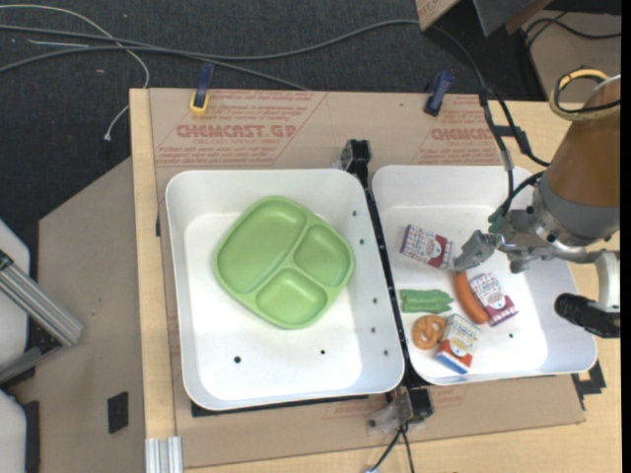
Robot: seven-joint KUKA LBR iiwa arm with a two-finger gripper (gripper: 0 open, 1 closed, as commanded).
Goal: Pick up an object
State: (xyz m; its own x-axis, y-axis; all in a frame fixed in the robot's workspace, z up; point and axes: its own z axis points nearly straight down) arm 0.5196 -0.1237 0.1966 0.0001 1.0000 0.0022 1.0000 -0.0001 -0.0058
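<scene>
Hovering gripper [480,248]: right bin [513,358], centre right of frame; finger state cannot be told.
Left bin [197,363]: green plate [284,261].
Below gripper: carton [425,245], sausage [469,297], pretzel [428,331].

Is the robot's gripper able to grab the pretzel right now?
Probably yes. The pretzel lies uncovered in the right bin, and the gripper hovers in that bin, though toys crowd beside it.

The arm [588,156] runs off the right edge and covers part of the right bin [434,180]. Carton [425,245] print is too small to read.
</scene>
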